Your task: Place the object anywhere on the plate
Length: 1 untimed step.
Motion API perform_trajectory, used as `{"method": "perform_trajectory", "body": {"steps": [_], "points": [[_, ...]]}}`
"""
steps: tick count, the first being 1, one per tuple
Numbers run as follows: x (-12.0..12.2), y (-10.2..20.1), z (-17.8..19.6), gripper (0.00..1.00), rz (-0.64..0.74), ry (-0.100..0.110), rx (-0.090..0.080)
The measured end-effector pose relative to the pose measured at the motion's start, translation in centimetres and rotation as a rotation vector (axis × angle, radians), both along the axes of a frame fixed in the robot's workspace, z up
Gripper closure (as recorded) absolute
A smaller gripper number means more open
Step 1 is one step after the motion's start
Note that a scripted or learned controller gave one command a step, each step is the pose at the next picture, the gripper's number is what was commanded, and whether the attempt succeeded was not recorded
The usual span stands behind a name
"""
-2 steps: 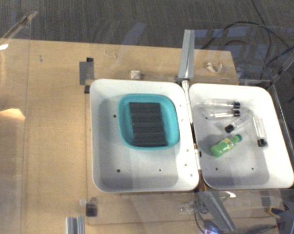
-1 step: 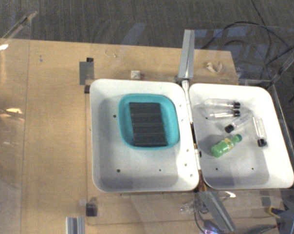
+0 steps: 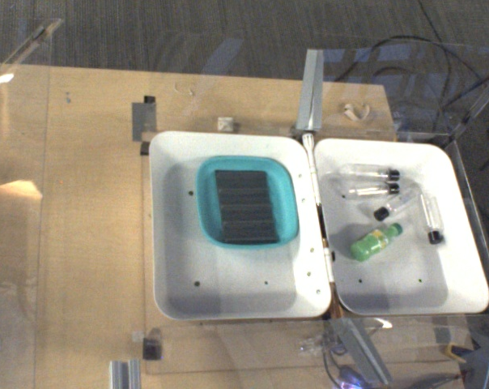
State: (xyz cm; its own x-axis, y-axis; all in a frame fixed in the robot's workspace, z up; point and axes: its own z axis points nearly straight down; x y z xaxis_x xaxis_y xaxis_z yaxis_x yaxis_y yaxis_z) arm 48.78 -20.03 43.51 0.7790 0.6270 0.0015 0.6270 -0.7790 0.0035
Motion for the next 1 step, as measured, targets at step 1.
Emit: {"method": "perform_trajectory", "body": {"steps": [1], "points": [[0.01, 0.02, 0.0, 0.0, 0.001, 0.0, 0.0]]}}
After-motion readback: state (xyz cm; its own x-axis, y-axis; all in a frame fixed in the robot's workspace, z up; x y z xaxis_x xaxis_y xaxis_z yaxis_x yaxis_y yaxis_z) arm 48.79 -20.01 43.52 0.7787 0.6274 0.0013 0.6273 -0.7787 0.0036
